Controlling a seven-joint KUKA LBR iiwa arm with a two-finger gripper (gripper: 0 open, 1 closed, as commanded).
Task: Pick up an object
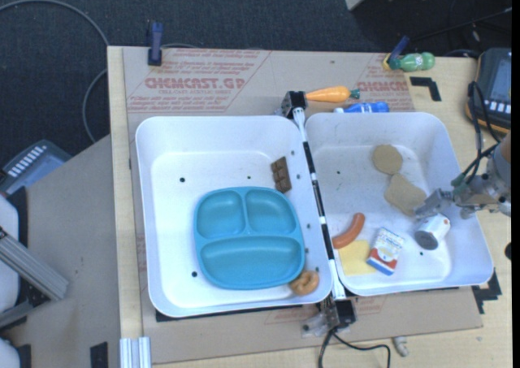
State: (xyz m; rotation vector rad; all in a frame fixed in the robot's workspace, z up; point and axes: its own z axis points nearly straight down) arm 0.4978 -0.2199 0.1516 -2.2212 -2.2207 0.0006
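Pincer (428, 210) beside white cup (433, 231), right bin (349, 155)

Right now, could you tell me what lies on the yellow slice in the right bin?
A small carton overlaps the right edge of the yellow slice; the part beneath it is hidden.

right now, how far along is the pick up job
Done: the claw is down inside the right bin, close beside the white cup and a tan disc. In hand: apparently lining up on one of them; I cannot tell which. Left: the grasp and lift, since the cup, sausage and small carton all lie on the bin floor.
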